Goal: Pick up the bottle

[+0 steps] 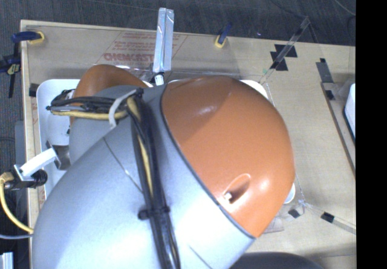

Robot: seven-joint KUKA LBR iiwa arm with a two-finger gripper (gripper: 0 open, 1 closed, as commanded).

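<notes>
The grey and orange arm (199, 165) reaches across close under the camera and covers most of both white bins. A strip of the left bin's rim (45, 95) shows at the left, and a sliver of the right bin's rim (259, 86) at the upper right. The bins' contents are hidden behind the arm, the bottle included. The wrist end with its cables (91, 104) points toward the left bin.
The wooden bench top (302, 116) lies open to the right of the arm. A metal bracket (163, 41) stands upright at the bench's back edge. Blue clamps (27, 37) grip the bench's far left corner, and yellow cable (9, 201) loops at the left edge.
</notes>
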